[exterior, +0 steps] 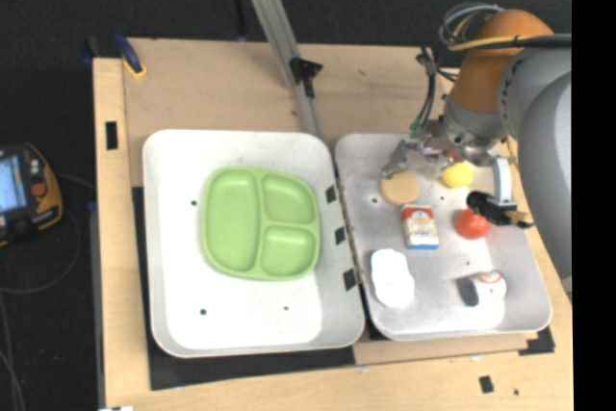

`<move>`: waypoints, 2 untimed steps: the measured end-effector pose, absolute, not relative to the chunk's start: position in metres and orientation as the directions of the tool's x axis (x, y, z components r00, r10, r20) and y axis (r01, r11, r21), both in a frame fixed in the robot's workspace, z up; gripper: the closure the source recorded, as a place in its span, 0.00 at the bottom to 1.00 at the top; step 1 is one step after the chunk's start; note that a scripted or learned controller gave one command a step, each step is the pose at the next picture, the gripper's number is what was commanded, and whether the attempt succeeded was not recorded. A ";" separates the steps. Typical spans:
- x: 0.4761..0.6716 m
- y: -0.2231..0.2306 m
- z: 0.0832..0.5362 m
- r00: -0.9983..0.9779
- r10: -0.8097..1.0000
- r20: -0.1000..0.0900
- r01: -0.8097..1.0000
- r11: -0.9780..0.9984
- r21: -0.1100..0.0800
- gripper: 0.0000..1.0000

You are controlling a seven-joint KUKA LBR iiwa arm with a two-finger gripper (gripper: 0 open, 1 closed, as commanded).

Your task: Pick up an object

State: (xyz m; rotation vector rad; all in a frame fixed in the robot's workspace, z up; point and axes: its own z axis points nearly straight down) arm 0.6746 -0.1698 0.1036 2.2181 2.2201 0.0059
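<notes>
The gripper (416,152) is hovering over the far part of the right bin (510,318), just above the tan round object (400,189); whether it is apart or together, I cannot tell. It is needing to descend next.

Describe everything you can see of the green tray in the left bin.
The green tray is a pale lime, rounded-corner dish that looks like matte plastic. It has three compartments: one long one along its left side and two smaller ones on the right, split by raised ridges. Nothing lies in any of them. It lies flat, right way up, turned slightly askew, near the middle of the left bin, resting on the bin's floor with white showing all around it. Nothing else touches it.
</notes>
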 end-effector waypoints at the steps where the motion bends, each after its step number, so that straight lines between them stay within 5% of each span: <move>1: 0.679 -0.171 0.121 -0.005 1.000 -0.006 1.000 0.005 0.021 1.00; 2: 0.687 -0.177 0.184 -0.004 1.000 -0.003 1.000 0.005 0.009 1.00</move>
